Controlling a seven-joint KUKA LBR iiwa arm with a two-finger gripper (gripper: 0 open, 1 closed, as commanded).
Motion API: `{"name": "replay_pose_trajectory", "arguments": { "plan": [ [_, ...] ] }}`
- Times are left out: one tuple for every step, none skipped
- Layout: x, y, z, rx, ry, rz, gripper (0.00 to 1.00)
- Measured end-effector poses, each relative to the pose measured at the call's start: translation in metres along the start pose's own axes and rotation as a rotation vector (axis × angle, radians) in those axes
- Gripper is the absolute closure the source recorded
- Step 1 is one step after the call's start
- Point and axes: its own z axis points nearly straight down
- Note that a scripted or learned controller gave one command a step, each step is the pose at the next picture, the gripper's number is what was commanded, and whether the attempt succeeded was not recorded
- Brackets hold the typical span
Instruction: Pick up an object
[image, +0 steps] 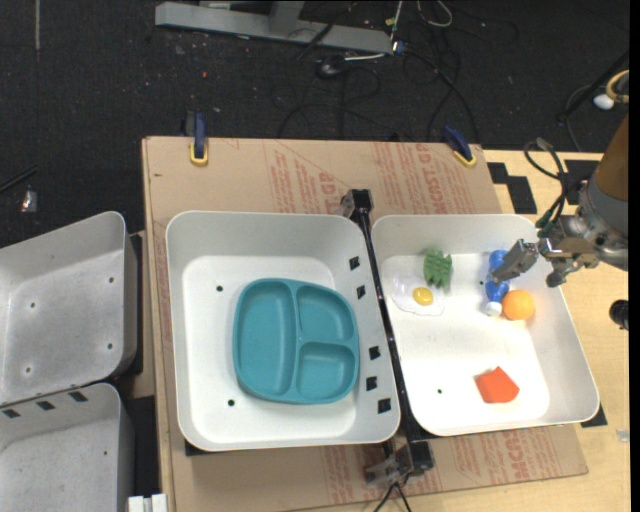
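Note:
The right bin (560, 390) holds a green toy (437, 267), a fried-egg toy (420, 296), a blue object (496, 270), an orange ball (518, 305) and an orange-red block (496, 385). My gripper (535, 262) hangs over the bin's upper right part, just right of the blue object and above the orange ball. Its fingers (516, 260) are spread apart with nothing between them.
The left bin (200, 250) carries a teal divided plate (296, 340). A black divider (375, 300) runs between the two bins. A grey metal tray (60, 300) lies off the bench to the left. Clamps (198, 140) grip the board's far edge.

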Motion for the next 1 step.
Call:
{"name": "replay_pose_trajectory", "arguments": {
  "plan": [
    [0.0005,0.0025,-0.0072,-0.012,-0.003,-0.003,0.00]
  ]
}}
